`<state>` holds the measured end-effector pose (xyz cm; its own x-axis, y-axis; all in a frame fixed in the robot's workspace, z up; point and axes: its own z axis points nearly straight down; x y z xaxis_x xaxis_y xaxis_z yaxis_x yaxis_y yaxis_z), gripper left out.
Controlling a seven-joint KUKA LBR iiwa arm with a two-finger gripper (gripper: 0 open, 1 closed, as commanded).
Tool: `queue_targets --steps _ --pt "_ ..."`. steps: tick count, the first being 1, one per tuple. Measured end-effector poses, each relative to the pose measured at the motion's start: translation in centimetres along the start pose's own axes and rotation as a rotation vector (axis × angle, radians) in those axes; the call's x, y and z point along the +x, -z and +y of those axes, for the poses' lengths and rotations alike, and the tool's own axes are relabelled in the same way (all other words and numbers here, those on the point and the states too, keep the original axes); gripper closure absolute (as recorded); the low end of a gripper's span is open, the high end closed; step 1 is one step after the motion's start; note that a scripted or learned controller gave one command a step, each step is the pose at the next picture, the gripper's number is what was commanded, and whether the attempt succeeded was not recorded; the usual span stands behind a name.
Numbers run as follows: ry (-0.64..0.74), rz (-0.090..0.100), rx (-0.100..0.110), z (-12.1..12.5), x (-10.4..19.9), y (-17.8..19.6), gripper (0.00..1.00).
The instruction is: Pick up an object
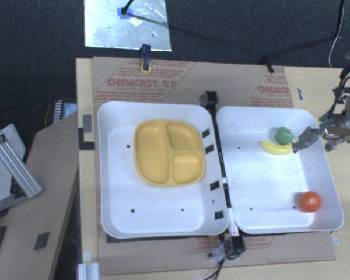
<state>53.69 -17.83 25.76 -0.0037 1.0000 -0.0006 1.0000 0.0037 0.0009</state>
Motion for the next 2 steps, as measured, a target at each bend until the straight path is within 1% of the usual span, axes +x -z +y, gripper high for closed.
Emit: queue_targets --steps 1,2 --pt "-0.002 0.001 0.003 0.0 0.8 -4.4 0.0" --pt "-0.003 0.002 0.004 0.1 0.6 -10.7 0.0"
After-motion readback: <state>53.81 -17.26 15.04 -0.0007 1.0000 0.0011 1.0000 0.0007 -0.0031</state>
